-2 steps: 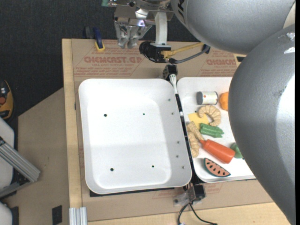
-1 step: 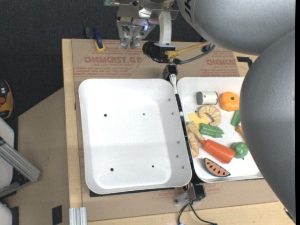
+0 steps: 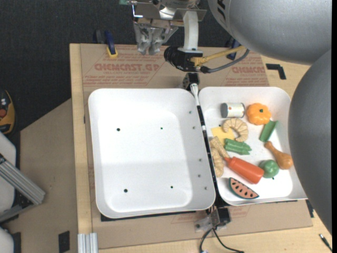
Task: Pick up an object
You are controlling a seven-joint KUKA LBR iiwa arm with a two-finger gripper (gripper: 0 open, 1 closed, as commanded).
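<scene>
Brown desk (image 3: pixel 79 141) carried both bins; the carrot (image 3: pixel 245 168) pointed toward ten o'clock, while the claw (image 3: pixel 149 40) hung clenched at twelve, grasping nothing.

Toy foods (image 3: pixel 243 146) lie in the right bin (image 3: pixel 284 101), beside the left bin (image 3: pixel 105 141)

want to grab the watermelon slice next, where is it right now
In the camera view the watermelon slice lies in the right bin, at its near edge, just below the carrot and left of the green pepper.

Brown board (image 3: pixel 126 67), red "CHEMCAST GP" printed twice (right one partly hidden)
</scene>
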